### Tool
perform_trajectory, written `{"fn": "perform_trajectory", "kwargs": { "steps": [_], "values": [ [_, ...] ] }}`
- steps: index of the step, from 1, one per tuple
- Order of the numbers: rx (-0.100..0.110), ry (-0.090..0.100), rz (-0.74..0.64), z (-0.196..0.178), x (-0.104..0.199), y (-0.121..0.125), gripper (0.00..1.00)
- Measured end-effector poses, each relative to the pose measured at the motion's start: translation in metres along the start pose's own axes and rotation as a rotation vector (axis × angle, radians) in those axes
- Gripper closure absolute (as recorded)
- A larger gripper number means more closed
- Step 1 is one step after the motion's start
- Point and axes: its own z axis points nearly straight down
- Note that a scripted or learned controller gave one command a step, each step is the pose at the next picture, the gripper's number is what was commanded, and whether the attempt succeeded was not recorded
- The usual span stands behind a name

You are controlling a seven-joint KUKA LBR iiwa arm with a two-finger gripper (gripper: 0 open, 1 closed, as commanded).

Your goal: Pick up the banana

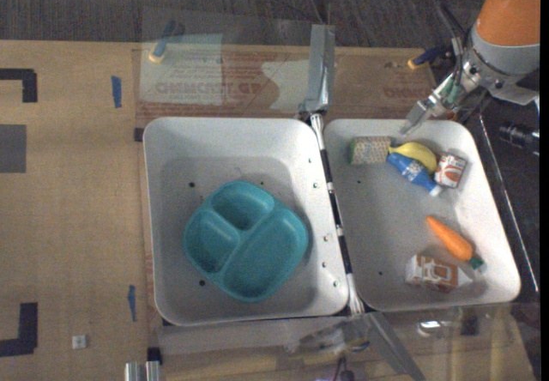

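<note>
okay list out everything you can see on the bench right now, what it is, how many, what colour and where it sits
Bins: two, white, side by side on the bench.
Divided plate: one, teal, in the left bin.
Banana: one, yellow, far end of the right bin, between the other items there.
Bottle: one, blue, just in front of the banana.
Speckled block: one, grey-green, left of the banana.
Small carton: one, red and white, right of the banana.
Carrot: one, orange, middle right of the right bin.
Brown carton: one, brown and white, near end of the right bin.
Gripper: one, grey, over the right bin's far edge, near the banana.
</note>
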Motion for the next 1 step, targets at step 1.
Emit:
{"fn": "perform_trajectory", "kwargs": {
  "steps": [1],
  "values": [
    [0.003, 0.004, 0.011, 0.1338, -0.0335, -0.0245, 0.0]
  ]
}}
